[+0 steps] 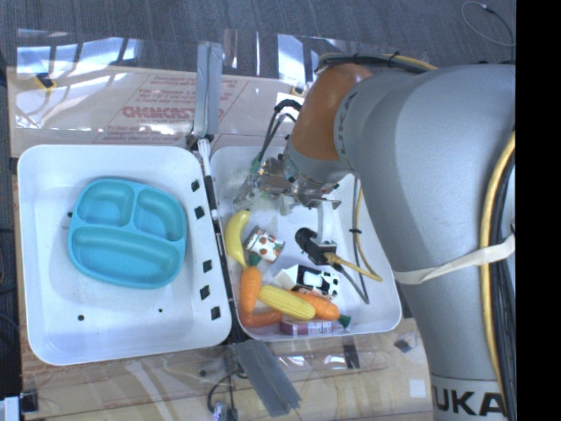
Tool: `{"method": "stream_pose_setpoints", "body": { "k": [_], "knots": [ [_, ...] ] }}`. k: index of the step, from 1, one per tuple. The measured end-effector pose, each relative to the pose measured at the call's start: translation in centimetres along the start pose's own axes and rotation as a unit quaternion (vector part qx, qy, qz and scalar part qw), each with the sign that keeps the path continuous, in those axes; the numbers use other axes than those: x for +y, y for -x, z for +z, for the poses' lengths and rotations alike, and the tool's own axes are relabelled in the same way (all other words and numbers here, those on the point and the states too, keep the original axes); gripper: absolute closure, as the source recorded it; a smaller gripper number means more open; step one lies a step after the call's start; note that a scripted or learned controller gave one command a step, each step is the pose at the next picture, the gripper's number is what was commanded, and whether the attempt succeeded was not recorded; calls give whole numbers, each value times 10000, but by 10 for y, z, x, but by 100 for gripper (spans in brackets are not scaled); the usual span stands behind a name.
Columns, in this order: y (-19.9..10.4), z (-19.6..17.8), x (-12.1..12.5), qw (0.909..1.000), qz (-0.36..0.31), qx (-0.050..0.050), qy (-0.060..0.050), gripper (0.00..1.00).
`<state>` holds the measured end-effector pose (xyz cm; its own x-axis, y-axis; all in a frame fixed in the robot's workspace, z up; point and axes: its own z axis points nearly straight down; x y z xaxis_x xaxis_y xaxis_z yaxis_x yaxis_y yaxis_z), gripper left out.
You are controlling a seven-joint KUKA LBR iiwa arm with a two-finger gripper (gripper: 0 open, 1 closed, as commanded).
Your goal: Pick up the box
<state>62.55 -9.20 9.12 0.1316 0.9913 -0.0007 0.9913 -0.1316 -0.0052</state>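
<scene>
While the grey arm (438,165) hung over the right bin (379,312), your gripper (267,185) sat at its far end, open or closed you couldn't tell. Nearer the camera, just beside the banana (235,238), lay what was probably the box (264,246).

I see the tray (127,232) lying in the left bin (35,235). In the right bin (377,296), the banana (235,239) lies by the left wall, with the can (264,246) just right of it. The carrot (250,289) and corn cob (287,302) lie in front. The end effector (263,185) is over the far end.
</scene>
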Motion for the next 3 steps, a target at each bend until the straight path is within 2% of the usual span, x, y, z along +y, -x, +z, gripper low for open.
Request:
{"method": "stream_pose_setpoints", "body": {
  "k": [1,2,3],
  "knots": [
    [-1,-1,5,9995,-329,1,24,0],
    [11,4,29,9998,-200,12,-81,0],
    [1,0,0,9998,181,3,1,0]
  ]
}}
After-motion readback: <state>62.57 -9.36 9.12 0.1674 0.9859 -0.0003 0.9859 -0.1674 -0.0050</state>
